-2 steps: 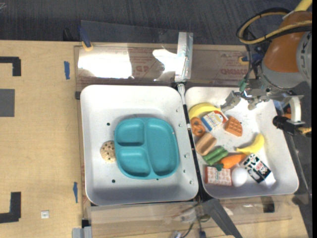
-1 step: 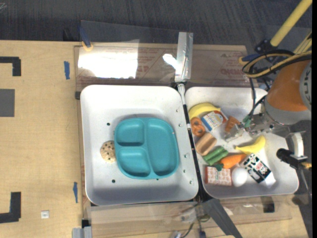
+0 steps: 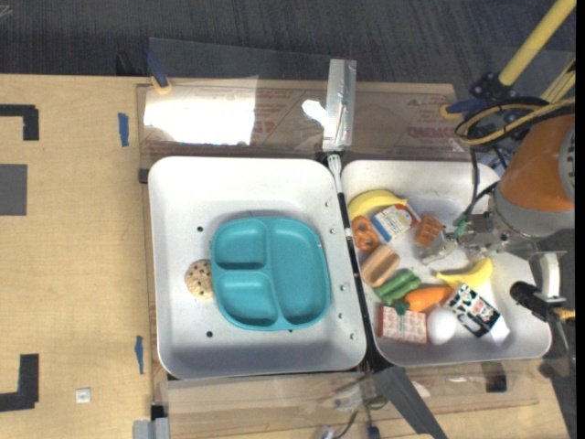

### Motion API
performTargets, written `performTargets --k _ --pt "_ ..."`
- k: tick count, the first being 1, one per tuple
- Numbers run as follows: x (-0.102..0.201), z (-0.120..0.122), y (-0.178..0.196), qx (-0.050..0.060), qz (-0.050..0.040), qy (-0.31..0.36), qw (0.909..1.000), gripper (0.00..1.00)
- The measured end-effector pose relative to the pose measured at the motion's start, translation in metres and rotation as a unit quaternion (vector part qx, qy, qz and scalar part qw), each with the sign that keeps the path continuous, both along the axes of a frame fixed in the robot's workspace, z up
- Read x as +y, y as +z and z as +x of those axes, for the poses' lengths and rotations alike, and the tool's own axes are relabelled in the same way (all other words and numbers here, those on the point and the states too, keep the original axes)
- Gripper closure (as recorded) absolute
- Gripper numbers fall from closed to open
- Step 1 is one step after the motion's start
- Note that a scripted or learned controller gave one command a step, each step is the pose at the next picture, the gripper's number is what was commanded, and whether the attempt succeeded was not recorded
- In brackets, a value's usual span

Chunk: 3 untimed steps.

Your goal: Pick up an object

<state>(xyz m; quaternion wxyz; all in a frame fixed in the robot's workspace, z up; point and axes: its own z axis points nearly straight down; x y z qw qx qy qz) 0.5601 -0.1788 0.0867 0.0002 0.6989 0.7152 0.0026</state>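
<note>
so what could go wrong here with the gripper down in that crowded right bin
1. The gripper sits among tightly packed toy food; closing could catch the banana and the orange packet together, or neither.
2. The carrot and egg touch their neighbours, so a lift might drag or knock them.

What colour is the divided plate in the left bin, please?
Teal, a blue-green, plain; the camera view shows the plate.

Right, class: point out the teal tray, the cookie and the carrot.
teal tray (image 3: 271, 273): camera view, middle divider.
cookie (image 3: 198, 279): camera view, its centre, by the tray's left rim.
carrot (image 3: 426, 297): camera view, mid-body.
</note>
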Motion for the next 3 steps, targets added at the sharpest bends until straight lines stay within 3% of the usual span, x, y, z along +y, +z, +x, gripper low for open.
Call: performTargets --k 1,2,3 --pt "0.007 0.040 -0.001 0.000 -0.0022 0.007 1.0000 0.00" --pt "0.007 0.042 0.012 -0.004 -0.0034 0.008 1.0000 1.00" --pt "0.074 0.083 0.086 -0.002 -0.0019 0.072 0.9974 1.00"
